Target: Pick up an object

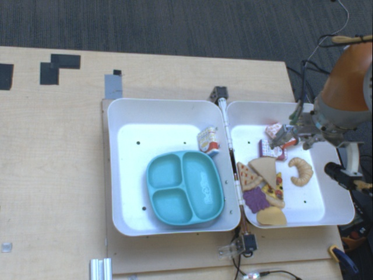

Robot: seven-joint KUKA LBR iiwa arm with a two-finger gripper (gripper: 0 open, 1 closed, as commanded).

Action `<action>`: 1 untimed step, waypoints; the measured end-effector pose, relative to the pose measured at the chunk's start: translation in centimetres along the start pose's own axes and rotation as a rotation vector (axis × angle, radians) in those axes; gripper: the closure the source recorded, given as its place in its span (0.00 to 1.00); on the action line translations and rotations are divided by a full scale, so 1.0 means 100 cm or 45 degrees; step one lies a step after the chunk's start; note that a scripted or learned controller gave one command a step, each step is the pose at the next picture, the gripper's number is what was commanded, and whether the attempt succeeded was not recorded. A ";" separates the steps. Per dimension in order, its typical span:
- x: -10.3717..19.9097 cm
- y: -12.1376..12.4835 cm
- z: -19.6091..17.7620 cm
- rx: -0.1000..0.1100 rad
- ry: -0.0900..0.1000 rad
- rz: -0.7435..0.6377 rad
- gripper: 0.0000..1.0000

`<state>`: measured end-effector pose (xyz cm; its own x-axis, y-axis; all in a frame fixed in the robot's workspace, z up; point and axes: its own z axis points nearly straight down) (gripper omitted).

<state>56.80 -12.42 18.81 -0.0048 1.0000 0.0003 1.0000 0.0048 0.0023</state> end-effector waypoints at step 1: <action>0.004 -0.012 0.090 -0.010 -0.001 0.004 0.00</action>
<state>55.64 -12.05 9.82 -0.0019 1.0000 -0.0004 0.9999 0.0019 0.0103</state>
